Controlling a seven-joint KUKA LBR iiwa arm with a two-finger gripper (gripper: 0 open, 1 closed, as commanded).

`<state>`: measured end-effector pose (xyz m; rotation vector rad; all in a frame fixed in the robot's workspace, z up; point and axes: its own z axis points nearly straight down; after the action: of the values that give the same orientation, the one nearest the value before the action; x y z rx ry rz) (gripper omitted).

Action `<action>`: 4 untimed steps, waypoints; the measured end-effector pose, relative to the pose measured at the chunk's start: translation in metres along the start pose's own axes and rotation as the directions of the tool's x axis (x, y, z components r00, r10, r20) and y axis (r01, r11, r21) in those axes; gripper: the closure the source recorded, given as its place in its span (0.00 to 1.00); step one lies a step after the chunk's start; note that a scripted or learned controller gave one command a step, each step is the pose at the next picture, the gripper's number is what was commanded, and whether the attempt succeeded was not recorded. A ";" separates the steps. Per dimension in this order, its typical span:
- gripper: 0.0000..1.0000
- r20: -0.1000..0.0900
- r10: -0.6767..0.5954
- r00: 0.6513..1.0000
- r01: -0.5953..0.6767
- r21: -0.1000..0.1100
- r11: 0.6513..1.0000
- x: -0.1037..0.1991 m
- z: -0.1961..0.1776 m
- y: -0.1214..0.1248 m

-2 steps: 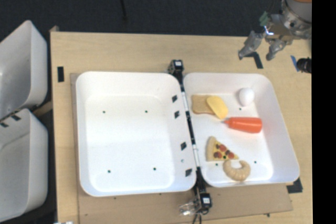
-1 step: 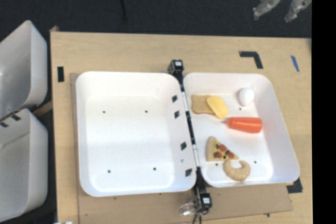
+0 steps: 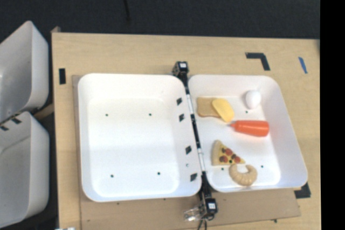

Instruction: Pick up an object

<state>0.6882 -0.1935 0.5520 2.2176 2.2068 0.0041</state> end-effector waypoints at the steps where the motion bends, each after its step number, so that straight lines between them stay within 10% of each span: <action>1: 1.00 0.000 -0.008 1.000 0.008 0.004 1.000 0.003 -0.007 0.001; 3: 1.00 -0.007 -0.009 1.000 0.009 0.009 1.000 0.110 -0.001 -0.024; 4: 1.00 -0.010 -0.019 1.000 0.019 0.009 1.000 0.238 -0.002 -0.045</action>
<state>0.6442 0.0450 0.5518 2.2062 2.2373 0.0056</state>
